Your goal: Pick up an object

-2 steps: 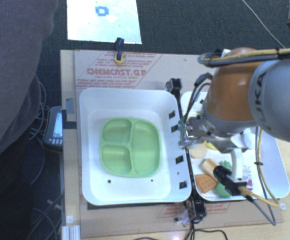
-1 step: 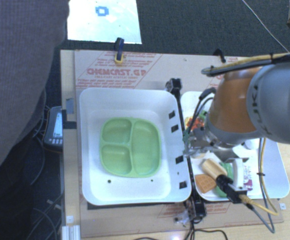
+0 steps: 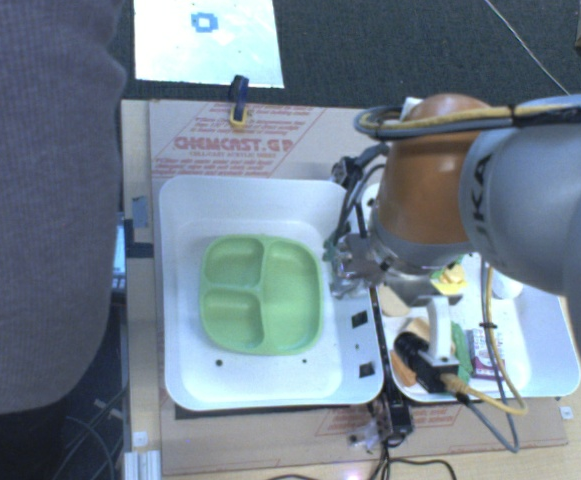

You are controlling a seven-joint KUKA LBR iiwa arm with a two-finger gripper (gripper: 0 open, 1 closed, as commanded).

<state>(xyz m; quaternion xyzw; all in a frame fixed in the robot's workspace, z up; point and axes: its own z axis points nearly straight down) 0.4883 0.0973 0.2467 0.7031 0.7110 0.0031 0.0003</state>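
Camera view: arm (image 3: 490, 198) reaches over the right bin (image 3: 560, 368); gripper (image 3: 345, 268) sits beside the green plate (image 3: 262, 294) in the left bin (image 3: 260, 388); grip unclear.

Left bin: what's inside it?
The left bin holds a green divided plate, lying flat with nothing in its compartments. The arm overhangs the bin's right edge, covering whatever lies beneath there.

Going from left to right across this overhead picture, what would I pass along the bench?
Left white bin → green divided plate → grey arm with its orange band → right white bin, with a small pile of mixed objects in it.
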